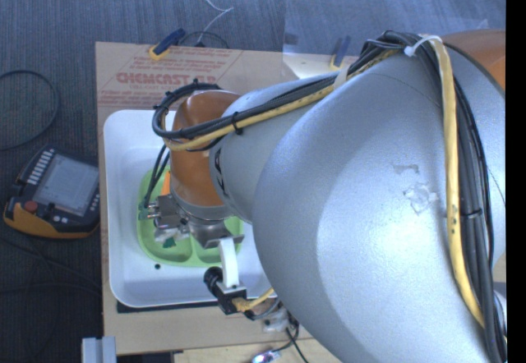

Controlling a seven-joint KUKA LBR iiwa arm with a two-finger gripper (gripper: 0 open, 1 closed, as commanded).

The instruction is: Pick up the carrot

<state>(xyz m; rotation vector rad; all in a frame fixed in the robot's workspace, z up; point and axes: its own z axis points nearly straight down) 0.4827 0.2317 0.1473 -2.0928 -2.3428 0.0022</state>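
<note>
Only a thin bright-orange sliver of what may be the carrot (166, 182), in the middle of the left white bin (122, 189); too little of it showing to be sure. Lying on or against the upper left part of a light green dish (150, 232) resting on the floor of that bin, towards its centre. Mostly hidden by the wrist above.

Directly over the bin's centre, low above the green dish: the gripper (175, 227), a grey metal block with dark parts underneath, just below the sliver in the view. Jaws masked by the gripper body and the wrist; cannot tell how far open, nor whether anything is between them.

Above the gripper, over the bin's upper half: the orange band (197, 158) of the arm, looped by a bundle of black and yellow cables (191, 136). Across the bin's right side and far beyond it: the big grey arm (362, 213), covering the rest of the surface.

On the bin's floor near its lower edge, just below the dish: a small dark speck (158, 266).

Under and behind the bin: a brown cardboard sheet (140, 78) with red lettering, and a blue and yellow clamp (167, 41) at its far edge.

Left of the bin, off the surface, on the dark carpet (49, 41): a grey and orange teach pendant (56, 193).
</note>
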